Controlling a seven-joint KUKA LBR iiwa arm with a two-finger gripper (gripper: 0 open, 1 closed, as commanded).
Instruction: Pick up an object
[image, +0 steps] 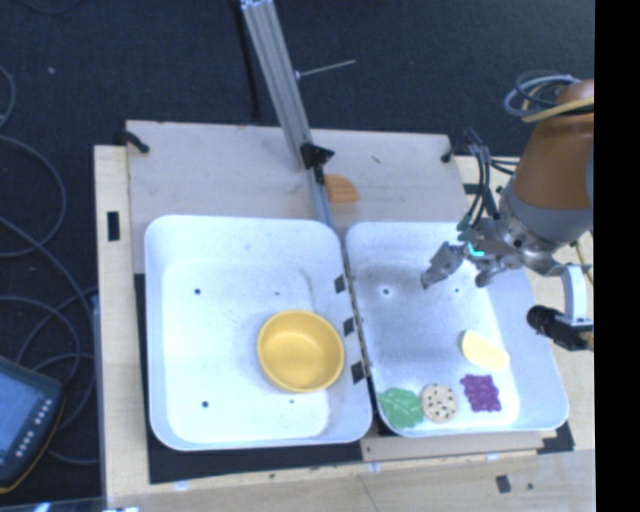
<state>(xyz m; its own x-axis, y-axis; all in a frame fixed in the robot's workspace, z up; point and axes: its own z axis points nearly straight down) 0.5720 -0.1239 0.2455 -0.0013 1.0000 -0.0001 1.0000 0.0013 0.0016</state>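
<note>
The right bin (395, 255) holds a pale yellow piece (484, 350) near its right side. Along its front edge lie a green piece (401, 407), a round speckled cookie (438, 402) and a purple bunch (481, 392). A yellow bowl (300, 350) sits upright in the left bin (200, 260). My gripper (462, 272) hangs over the back half of the right bin, behind the yellow piece and well apart from it. It is open, with nothing between its fingers (438, 268).
A slanted metal pole (285, 90) runs from the top of the view down to the ridge between the bins. An orange object (340, 190) lies on the bench behind the bins. Black clips (355, 350) stick out along the shared bin wall.
</note>
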